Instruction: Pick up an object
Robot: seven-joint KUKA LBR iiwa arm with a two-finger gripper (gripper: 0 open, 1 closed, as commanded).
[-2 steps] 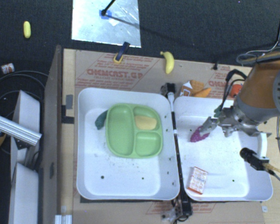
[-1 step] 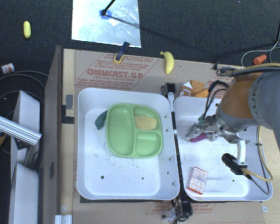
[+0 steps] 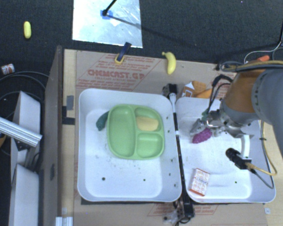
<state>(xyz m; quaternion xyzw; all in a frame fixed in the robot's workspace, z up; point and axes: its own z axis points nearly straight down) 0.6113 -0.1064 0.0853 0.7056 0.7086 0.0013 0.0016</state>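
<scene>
Two shallow white bins sit side by side on the tabletop (image 3: 134, 71), their inner rims meeting along a dark strip. In the left bin (image 3: 87, 178), a dark green piece (image 3: 102, 120) lies against the left edge of a green divided plate (image 3: 125, 138), and a yellow piece (image 3: 148, 123) fills the plate's upper right compartment. The plate sits toward the bin's far half, so the near strip of floor and both near corners are bare. Behind the bins, a yellow banana (image 3: 170, 63) lies on the tabletop near the left bin's far right corner. In the right bin (image 3: 232, 187), a red-and-white packet (image 3: 200, 180) lies in the near left corner, close to the rim. A purple bunch (image 3: 202, 136) lies farther back, near the left wall, with bare floor between it and the packet. The gripper (image 3: 208, 125) is low at the bunch's upper right edge, on the grey arm (image 3: 271, 94) reaching in from the right; whether it is open or closed cannot be told
</scene>
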